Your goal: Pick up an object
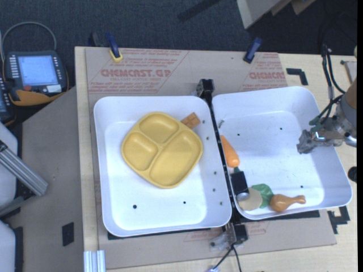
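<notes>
My gripper (307, 142) hovers low over the right side of the right bin (272, 103), with bare white floor beneath it. An orange carrot (229, 151) lies along that bin's left wall. Below it is a black block (239, 181). In the near left corner sit a green piece (262, 190), a beige round piece (252, 200) and a brown drumstick (286, 200). All of these lie well to the left of the gripper or nearer the front than it.
The left bin (113, 169) holds a yellow divided plate (163, 149) with a small brown block (190, 119) at its upper right edge. Between the two bins runs a black divider (214, 130). A teach pendant (35, 72) lies off the bench at the far left.
</notes>
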`<move>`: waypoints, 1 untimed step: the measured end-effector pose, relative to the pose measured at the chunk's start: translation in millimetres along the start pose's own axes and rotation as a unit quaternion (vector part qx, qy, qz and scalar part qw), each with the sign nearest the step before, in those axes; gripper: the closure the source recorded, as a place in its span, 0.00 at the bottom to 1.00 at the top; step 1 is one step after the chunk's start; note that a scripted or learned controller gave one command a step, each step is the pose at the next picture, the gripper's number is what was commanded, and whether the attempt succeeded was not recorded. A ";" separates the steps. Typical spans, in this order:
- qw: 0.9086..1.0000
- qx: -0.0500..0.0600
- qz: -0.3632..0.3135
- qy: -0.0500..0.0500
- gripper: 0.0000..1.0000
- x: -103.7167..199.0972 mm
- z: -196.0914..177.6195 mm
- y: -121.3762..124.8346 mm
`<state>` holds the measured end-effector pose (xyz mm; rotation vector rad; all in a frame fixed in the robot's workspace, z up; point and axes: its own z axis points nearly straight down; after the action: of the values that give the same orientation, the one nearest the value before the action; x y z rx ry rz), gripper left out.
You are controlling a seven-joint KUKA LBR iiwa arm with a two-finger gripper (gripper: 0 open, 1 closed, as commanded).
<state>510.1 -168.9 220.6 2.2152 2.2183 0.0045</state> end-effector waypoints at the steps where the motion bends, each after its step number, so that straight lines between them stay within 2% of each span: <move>1: 1.000 0.000 0.000 0.000 1.00 -4.1 -43.7 2.5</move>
<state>512.3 -172.9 264.3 2.2157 2.2179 0.0038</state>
